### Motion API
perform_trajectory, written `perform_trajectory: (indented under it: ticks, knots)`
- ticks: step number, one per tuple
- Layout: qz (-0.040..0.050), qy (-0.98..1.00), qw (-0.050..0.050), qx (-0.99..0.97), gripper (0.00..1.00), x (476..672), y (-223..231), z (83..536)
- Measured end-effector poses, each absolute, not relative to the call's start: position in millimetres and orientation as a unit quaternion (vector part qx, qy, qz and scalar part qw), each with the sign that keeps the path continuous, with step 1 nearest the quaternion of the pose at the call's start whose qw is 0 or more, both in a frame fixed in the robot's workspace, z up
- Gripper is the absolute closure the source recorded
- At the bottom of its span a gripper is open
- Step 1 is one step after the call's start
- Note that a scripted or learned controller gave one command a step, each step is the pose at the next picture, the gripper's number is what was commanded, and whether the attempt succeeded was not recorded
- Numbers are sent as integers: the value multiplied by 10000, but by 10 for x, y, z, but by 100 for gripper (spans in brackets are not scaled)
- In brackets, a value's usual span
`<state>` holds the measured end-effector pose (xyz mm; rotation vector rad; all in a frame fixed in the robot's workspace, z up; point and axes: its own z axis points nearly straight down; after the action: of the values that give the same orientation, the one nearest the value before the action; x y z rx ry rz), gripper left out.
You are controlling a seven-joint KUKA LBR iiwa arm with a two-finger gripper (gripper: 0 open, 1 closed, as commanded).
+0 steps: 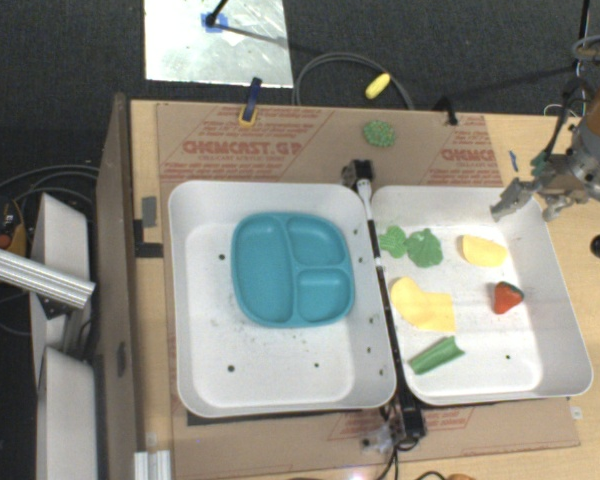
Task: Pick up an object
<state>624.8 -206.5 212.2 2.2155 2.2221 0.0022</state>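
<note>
Two white bins sit side by side: the left bin (pixel 205 368) holds a blue divided plate (pixel 292 270), and the right bin (pixel 550 353) holds the small play-food pieces. Largest of these is a floppy-looking yellow piece (pixel 423 305) near the bin's centre, then the green leafy cluster (pixel 412 245) at its eleven o'clock, the pale yellow wedge (pixel 480 251) at one o'clock, the green pod (pixel 436 355) at six o'clock and the strawberry (pixel 507 296) at three o'clock. All look light, hard plastic, probably smooth and prone to slip; the wedge seems best taken across its narrow width. The gripper (pixel 530 194) hovers over the bin's upper right rim, nothing visibly in it; how far it is open I cannot tell. From it, the wedge lies near, at about seven o'clock.
</note>
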Motion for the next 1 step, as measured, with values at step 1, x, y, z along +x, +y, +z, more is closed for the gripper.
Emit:
perform_trajectory:
  ticks: [1]
  knots:
    - [-9,7096,-42,7046,0,5818,-1313,800]
